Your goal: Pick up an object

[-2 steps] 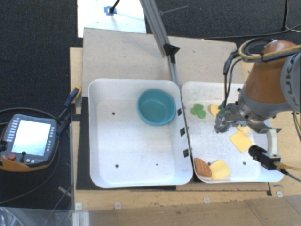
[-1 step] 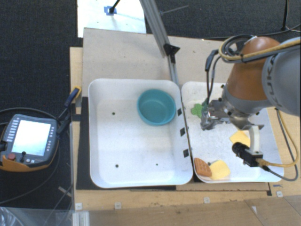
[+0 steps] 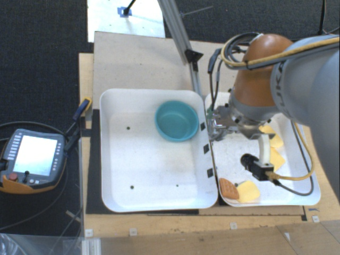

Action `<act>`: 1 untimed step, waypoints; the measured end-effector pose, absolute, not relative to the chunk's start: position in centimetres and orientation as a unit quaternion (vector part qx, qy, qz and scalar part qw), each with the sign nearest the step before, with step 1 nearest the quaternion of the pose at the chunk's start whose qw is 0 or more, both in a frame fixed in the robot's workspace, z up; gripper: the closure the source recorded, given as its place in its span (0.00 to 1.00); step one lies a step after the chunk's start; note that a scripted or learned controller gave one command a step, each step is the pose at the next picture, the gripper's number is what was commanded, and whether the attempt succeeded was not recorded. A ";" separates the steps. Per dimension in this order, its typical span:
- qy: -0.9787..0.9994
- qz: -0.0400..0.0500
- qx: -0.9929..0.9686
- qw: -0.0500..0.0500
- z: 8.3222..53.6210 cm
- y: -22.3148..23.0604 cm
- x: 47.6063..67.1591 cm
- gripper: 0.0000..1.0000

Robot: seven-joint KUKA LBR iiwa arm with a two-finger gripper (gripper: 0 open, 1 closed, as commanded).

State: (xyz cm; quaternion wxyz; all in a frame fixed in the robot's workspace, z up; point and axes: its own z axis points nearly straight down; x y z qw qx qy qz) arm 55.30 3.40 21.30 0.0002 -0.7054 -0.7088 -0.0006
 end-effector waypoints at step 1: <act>-0.709 -0.001 -0.705 -0.001 23.5 8.5 56.1 1.00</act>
